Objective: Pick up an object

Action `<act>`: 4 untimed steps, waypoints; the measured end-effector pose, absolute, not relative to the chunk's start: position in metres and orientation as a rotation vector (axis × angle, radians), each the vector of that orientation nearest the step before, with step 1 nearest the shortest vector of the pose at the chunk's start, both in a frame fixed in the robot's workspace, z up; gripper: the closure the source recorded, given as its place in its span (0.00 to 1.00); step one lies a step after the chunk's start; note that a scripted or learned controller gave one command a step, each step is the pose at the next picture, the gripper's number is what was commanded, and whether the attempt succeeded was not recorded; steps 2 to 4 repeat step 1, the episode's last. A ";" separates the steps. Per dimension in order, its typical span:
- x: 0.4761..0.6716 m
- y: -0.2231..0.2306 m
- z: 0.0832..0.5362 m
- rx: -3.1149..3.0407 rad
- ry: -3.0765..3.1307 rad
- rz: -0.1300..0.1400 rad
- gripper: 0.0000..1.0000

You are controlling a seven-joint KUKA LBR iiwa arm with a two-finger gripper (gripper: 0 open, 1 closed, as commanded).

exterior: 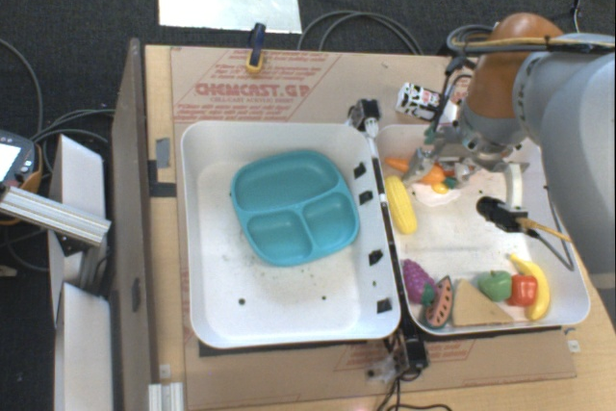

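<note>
We see gripper low in right bin, at far end, right over orange toy. We cannot tell if gripper is open or closed, or if it has toy. Corn lies just left of gripper, along bin's left side. Near end of right bin: grapes, melon slice, tan wedge, green pepper, red pepper, banana, all close together, well apart from gripper. Left bin holds blue plate with three parts.

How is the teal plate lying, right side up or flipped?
Right side up: teal plate lies flat in the left bin, its three compartments facing up.
</note>
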State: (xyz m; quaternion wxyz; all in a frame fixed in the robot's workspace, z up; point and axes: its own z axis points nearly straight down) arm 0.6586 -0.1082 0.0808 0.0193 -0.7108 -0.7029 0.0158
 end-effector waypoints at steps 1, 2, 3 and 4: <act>0.657 -0.110 0.090 -2.201 -2.182 0.065 1.00; 0.657 -0.110 0.090 -2.201 -2.182 0.065 1.00; 0.657 -0.110 0.090 -2.201 -2.182 0.065 1.00; 0.657 -0.110 0.090 -2.201 -2.182 0.065 1.00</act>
